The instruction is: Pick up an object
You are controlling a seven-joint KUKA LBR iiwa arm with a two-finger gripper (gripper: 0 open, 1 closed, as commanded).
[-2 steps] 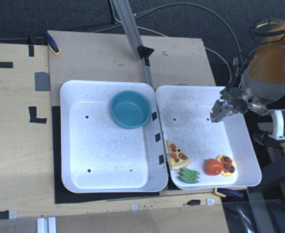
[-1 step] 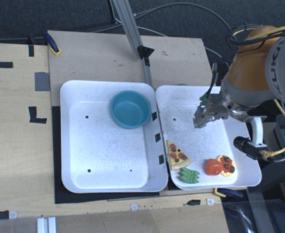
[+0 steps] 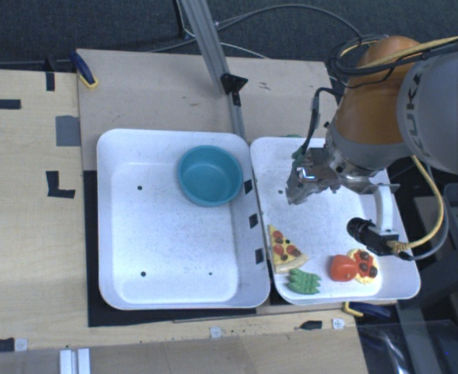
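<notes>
I read the scene from largest item down. The arm (image 3: 392, 100) enters from the right and hangs over the right bin (image 3: 322, 209), wrist pointed down at its upper half; I judge this a hover above bare floor, not yet over any object. The left bin (image 3: 135, 232) sits touching the right one along their shared rim, which lets one reach serve both.

The bowl (image 3: 210, 175), blue and upright, rests in the left bin's upper right corner, well apart from the gripper (image 3: 301, 189).

The candidate objects cluster along the right bin's near edge, likely where they settled: a pizza slice (image 3: 284, 249) against the left wall, a green piece (image 3: 304, 282) just below it, and a red-and-yellow toy (image 3: 354, 266) toward the right corner, near a black fitting on the arm's cabling.

The gripper is seen from above against the speckled floor; nothing shows between its fingers, and I cannot tell whether they are spread or pressed together.

I can read no brand, label or writing at this resolution.
</notes>
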